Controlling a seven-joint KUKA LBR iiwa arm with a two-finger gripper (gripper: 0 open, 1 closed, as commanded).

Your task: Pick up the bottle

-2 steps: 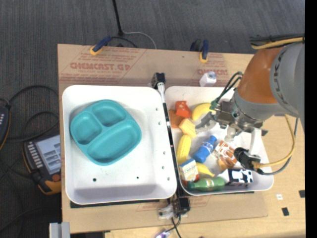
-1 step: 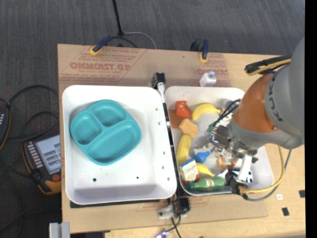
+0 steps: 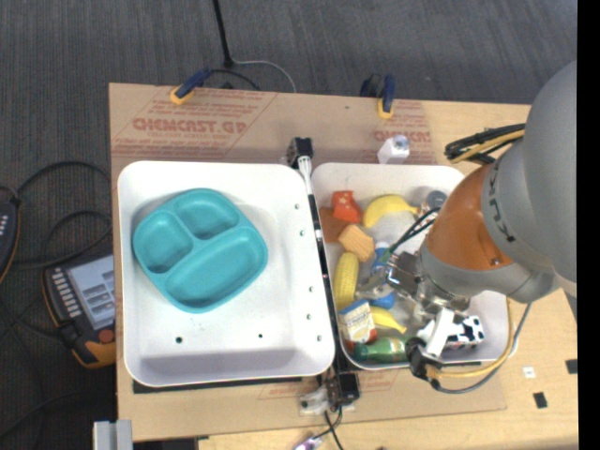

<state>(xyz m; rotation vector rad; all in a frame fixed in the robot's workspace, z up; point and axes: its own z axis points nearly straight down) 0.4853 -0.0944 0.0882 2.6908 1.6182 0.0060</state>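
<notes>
A green bottle with a red end lies on its side along the front wall of the right bin. My gripper hangs low over the middle of that bin, a little behind the bottle and among the toy food. The grey wrist with its orange band covers the bin's right half. Nothing can be seen between the gripper's metal parts.
Around the gripper lie a yellow corn cob, an orange block, a banana, a red-orange piece and a small carton. A teal divided plate sits in the left bin.
</notes>
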